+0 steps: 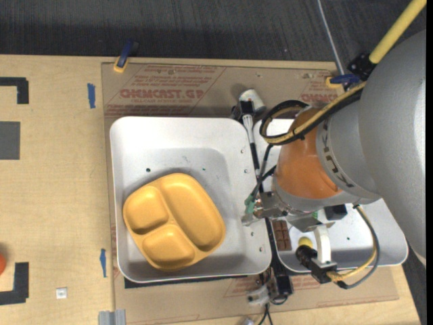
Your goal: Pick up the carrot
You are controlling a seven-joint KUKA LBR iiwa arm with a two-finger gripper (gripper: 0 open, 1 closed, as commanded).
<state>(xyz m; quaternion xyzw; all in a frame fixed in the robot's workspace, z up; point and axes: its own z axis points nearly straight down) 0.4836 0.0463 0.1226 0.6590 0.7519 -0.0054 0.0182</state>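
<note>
From my station I see the arm (379, 114) hanging over the right bin (389, 246). The gripper (276, 222) is at that bin's left edge, just beside the left bin (135, 141), and I cannot tell whether it is clenched or released. A yellow three-compartment plate (174, 220) lies in the left bin toward its lower left corner, and I cannot tell where the carrot lies, nor what the small orange-red thing (2, 263) at the bench's left edge is.
</note>
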